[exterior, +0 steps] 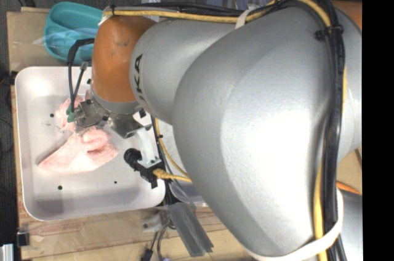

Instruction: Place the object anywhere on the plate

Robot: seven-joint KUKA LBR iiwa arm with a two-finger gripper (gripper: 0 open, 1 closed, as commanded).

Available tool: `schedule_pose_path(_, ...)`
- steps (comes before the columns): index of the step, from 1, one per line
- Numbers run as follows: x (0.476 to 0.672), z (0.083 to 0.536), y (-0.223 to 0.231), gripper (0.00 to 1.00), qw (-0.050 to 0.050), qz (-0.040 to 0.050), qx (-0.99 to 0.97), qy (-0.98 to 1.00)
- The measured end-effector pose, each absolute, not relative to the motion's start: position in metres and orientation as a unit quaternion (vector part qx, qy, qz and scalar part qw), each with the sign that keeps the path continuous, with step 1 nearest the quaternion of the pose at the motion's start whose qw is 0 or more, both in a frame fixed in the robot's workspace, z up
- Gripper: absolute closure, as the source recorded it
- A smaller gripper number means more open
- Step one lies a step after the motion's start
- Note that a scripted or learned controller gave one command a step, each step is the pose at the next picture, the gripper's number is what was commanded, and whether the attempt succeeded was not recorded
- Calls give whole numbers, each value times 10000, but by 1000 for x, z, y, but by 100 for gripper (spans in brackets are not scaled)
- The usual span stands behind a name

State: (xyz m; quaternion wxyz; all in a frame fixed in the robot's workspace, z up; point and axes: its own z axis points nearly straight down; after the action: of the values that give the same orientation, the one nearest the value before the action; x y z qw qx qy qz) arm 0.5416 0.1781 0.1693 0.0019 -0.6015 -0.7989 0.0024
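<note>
A pale pink, soft-looking object lies in the left white bin, spreading from the bin's middle toward its left side. My gripper is down in this bin, right over the pink object's upper part and seemingly touching it. The wrist and its orange band hide the gripper's tip and what lies beneath it. I cannot make out a plate for certain.
A teal, bowl-like object sits outside the bin at the back left corner. The grey arm covers the right bin and most of the bench. Cables hang off the wrist over the left bin's right edge.
</note>
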Motion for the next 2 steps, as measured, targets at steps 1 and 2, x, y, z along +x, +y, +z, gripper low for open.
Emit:
schedule_pose_path(1,521,201,133,100,17,17,-5912,-8065)
schedule_pose_path(2,559,155,112,100,14,25,-6050,-7962)
